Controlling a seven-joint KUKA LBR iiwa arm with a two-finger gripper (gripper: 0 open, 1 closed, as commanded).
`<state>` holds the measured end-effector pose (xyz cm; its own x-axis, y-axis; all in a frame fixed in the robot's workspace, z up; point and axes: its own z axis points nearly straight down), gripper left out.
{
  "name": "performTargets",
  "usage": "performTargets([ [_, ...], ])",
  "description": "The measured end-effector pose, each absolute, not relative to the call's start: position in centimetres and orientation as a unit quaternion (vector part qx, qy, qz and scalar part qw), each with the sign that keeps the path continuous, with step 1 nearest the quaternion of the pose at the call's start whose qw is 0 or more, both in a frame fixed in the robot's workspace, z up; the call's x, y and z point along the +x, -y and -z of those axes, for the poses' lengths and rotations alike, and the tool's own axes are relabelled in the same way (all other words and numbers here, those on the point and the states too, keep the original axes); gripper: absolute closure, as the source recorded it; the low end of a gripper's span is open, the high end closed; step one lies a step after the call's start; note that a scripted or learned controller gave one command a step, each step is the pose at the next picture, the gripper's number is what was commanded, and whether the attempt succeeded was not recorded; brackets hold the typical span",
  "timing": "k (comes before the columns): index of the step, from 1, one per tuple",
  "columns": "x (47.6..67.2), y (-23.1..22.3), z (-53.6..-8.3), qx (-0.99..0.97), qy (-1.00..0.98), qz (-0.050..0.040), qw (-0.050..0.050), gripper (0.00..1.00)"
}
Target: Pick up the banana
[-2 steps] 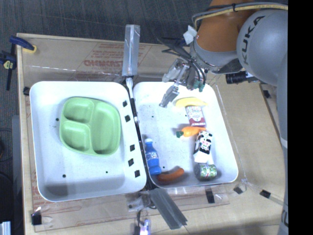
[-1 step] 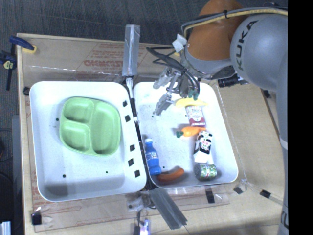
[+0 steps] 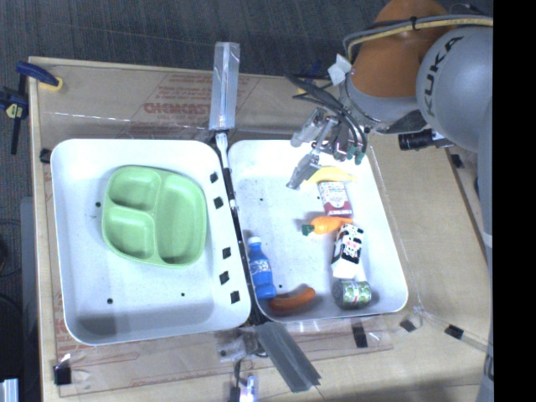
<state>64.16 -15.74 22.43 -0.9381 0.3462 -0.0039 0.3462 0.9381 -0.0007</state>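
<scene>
- The claw (image 3: 308, 162) hangs over the far end of the right bin (image 3: 387, 224), its thin metal fingers angled down and to the left; whether they are spread or pressed together cannot be told from this slant, and nothing shows between them.
- The banana (image 3: 333, 174) — small, yellow, smooth and curved — lies on the bin floor just beside the claw's tip, at the far end of a row of items.
- Next to the banana, nearer the camera, lies a red-and-white flat packet (image 3: 334, 197), then an orange carrot-shaped toy (image 3: 323, 224) with a green end.
- Further along sit a black-and-white cow-patterned carton (image 3: 347, 252) and a green can (image 3: 353, 292) on its side.
- A blue bottle (image 3: 260, 268) with a white cap lies by the bin's left wall; a glossy reddish sausage shape (image 3: 292, 299) rests at the near edge.
- The left bin (image 3: 75, 249) holds a pale green divided plate (image 3: 155, 215) with rounded corners and three compartments.
- Both bins are shallow, white and matte, on a light wooden tabletop (image 3: 435, 249).
</scene>
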Motion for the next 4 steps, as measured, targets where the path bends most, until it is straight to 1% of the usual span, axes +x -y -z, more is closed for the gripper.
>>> performTargets([
  [1, 58.6, 16.2, -16.6, 0.032, -0.999, 0.0001, 0.0, 0.0],
  [2, 63.9, 20.9, -20.4, 0.092, -0.996, 0.0007, 0.002, 0.0],
  [3, 65.1, 21.1, -21.9, 0.134, -0.991, 0.0007, 0.002, 0.0],
  [4, 65.2, 21.1, -22.2, 0.133, -0.991, 0.0008, 0.003, 0.0],
])
